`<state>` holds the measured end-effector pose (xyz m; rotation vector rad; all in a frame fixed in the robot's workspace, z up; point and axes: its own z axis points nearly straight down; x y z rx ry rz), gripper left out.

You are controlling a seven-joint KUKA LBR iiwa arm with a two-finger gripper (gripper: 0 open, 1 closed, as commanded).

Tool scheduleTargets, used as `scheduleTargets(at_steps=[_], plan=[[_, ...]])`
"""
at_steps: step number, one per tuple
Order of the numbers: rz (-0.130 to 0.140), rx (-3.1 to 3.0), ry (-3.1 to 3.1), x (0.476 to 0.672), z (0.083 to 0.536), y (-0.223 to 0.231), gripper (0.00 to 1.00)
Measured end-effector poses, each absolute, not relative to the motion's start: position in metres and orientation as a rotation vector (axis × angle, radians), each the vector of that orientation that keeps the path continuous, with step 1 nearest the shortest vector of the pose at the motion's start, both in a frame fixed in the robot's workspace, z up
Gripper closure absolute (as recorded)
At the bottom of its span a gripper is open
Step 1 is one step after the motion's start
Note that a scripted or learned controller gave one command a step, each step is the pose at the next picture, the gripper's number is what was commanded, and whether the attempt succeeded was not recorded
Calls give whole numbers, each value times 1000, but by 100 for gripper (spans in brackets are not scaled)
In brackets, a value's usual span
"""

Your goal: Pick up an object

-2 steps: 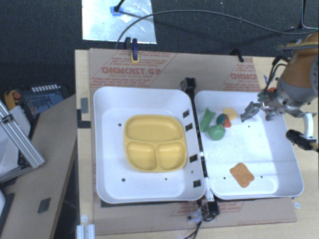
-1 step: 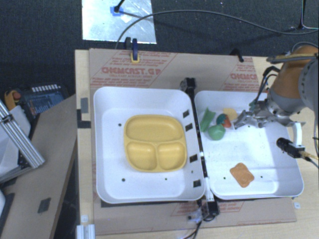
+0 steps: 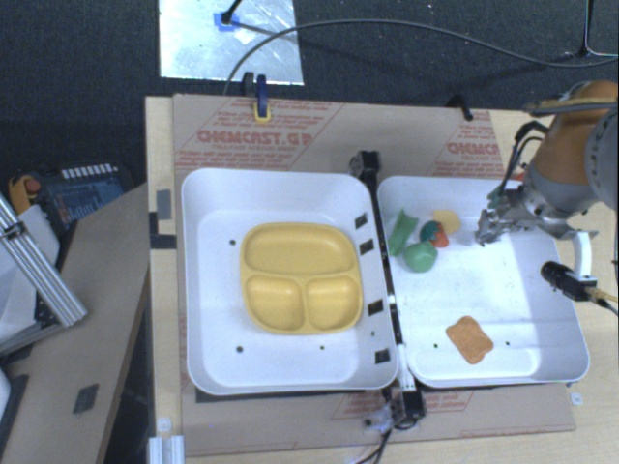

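Gripper (image 3: 488, 226) near right bin (image 3: 561, 356) back edge, finger state unclear. Open floor between toy food (image 3: 420, 256) and cracker (image 3: 470, 339)

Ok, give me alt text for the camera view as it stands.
The gripper hangs over the right bin, right of a cluster of small green, yellow and orange toys; an orange cracker-like piece lies nearer the front. The left bin holds a yellow divided tray.
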<state>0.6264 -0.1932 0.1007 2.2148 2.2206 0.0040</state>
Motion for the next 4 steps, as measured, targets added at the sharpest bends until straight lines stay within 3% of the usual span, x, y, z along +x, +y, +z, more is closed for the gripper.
scheduleTargets(at_steps=[3, 4], plan=[[6, 2210, 2222, 629, 275, -196, 100], [2, 2212, 2231, 622, 264, -151, 100]])
